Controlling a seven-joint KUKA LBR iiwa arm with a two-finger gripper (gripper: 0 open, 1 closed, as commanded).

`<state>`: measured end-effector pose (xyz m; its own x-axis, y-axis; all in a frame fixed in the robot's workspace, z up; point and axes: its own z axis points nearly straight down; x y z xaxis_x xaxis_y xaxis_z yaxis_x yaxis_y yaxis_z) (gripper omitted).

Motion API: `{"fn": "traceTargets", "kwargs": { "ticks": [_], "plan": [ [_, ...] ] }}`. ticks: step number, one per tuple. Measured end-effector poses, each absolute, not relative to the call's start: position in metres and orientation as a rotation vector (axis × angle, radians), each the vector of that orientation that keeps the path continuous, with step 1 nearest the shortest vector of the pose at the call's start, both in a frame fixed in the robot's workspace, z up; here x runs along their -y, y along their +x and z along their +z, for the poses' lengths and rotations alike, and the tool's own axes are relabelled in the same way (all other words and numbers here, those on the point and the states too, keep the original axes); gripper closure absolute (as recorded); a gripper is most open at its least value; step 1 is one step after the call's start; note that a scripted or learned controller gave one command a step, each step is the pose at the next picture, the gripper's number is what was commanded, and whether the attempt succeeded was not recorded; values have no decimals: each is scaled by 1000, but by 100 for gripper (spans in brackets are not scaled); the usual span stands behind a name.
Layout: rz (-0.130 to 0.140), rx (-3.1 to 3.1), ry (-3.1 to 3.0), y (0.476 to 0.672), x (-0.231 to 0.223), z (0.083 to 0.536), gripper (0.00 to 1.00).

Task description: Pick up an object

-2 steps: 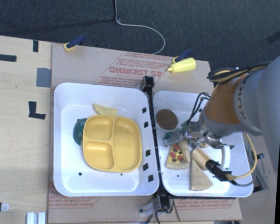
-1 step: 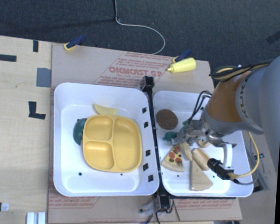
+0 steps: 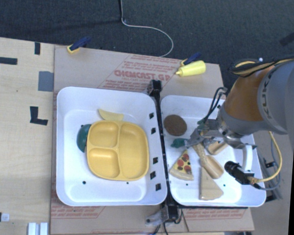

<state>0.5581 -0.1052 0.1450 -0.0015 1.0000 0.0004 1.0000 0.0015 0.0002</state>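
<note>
The right bin point(image 3: 216, 202) holds several toy foods: a brown round cookie point(image 3: 175, 125), a small teal piece point(image 3: 178, 142), a pizza slice point(image 3: 183, 165), a tan bread stick point(image 3: 210, 165), a pale wedge point(image 3: 209, 189) and a short tan roll point(image 3: 217, 147). My gripper point(image 3: 198, 137) hangs low over the middle of this bin. It sits just right of the teal piece and at the top end of the bread stick. The wrist hides its tips, and nothing is visibly held.
In the left bin point(image 3: 63, 148) lie a yellow divided plate point(image 3: 118, 150), a yellow slice point(image 3: 110, 115) and a dark teal object point(image 3: 82, 137) partly under the plate. Yellow clamps point(image 3: 192, 68) sit on the cardboard behind the bins. A black divider point(image 3: 158, 140) separates the bins.
</note>
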Motion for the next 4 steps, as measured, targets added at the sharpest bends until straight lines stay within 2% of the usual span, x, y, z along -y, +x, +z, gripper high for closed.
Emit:
{"fn": "traceTargets", "kwargs": {
  "ticks": [1,2,3,4],
  "plan": [
    [-3,2225,-2222,567,109,192,100],
    [-2,2224,-2221,567,109,226,100],
    [-2,2228,-2218,620,88,234,100],
    [1,2226,-2218,665,74,214,100]
  ]
}}
